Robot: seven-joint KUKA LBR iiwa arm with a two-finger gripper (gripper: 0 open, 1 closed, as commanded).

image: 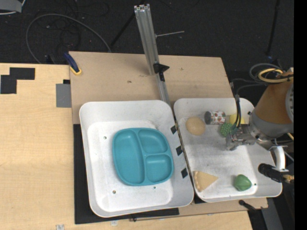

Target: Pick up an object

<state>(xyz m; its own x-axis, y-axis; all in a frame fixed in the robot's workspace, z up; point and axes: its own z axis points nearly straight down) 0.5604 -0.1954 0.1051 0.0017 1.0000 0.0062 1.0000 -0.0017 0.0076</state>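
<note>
Gripper (pixel 233 140) low in right white bin (pixel 216 188), beside spiky green ball (pixel 226 129); whether it is closed: cannot tell. Tan round lump (pixel 195 126), small patterned can (pixel 215 117), tan wedge (pixel 205 180), green smooth lump (pixel 242 182) nearby. Teal divided plastic tray (pixel 142 155) in left bin (pixel 96 128).

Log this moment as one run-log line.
arm: over right bin | gripper: beside green spiky toy | grasp: unconfirmed | left bin: teal tray

Teal divided plate (pixel 142 156) sits in left white bin (pixel 96 123). Metal post (pixel 149 47) stands tilted behind bins on brown board (pixel 192 75). Black cables (pixel 53 25) loop on dark floor.
</note>
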